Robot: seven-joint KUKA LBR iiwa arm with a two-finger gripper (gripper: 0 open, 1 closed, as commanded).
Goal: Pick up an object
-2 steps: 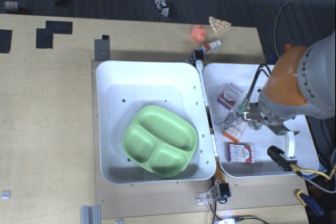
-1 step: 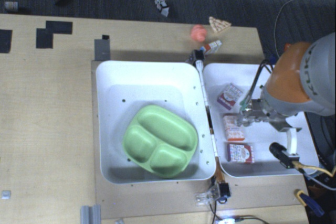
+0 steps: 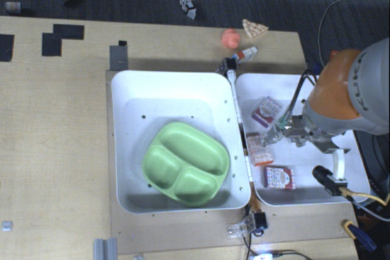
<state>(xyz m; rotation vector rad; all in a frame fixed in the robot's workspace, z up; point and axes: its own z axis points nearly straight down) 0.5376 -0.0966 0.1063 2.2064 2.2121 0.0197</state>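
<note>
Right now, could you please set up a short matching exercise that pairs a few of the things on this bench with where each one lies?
Things:
1. green divided tray
2. red and white packet
3. orange ball
4. pincer

Places:
A. on the bench beyond the bins
B. in the left bin
C. over the right bin, near its middle
D. at the near end of the right bin

Pairs: 1-B, 2-D, 3-A, 4-C
</note>
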